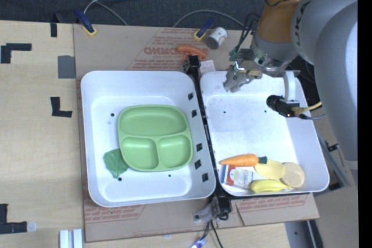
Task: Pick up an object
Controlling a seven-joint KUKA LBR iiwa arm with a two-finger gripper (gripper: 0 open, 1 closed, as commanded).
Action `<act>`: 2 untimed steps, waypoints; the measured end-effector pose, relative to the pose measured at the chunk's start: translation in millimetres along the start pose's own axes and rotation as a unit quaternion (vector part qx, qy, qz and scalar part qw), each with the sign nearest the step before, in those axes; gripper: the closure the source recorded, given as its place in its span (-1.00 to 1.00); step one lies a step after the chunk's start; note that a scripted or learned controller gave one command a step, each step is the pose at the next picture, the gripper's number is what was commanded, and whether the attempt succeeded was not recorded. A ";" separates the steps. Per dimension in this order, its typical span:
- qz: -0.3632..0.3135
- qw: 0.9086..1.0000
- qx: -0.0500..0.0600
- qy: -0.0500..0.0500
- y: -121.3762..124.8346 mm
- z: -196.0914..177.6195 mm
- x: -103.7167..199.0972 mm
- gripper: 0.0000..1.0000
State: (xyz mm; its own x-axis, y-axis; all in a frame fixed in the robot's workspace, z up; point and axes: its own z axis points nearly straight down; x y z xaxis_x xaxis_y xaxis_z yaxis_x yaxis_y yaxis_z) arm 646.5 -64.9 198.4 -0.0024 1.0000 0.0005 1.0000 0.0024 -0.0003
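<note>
The arm reaches in from the right and the gripper hangs over the far left corner of the right bin, nothing between its fingers; open or closed, can't tell from here. Down at that bin's near edge lies a huddle of toy food: a carrot, a small carton, a banana. In the left bin, a green divided plate, with a green leaf touching its near left edge.
</note>
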 end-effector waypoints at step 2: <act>0.001 1.000 -0.001 -0.001 -15.3 -54.2 -13.5 1.00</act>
State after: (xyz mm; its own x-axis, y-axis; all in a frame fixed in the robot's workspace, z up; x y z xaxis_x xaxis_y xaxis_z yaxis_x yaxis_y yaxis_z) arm 631.2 -78.5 252.7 0.0004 1.0000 -0.0021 1.0000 -0.0004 0.0012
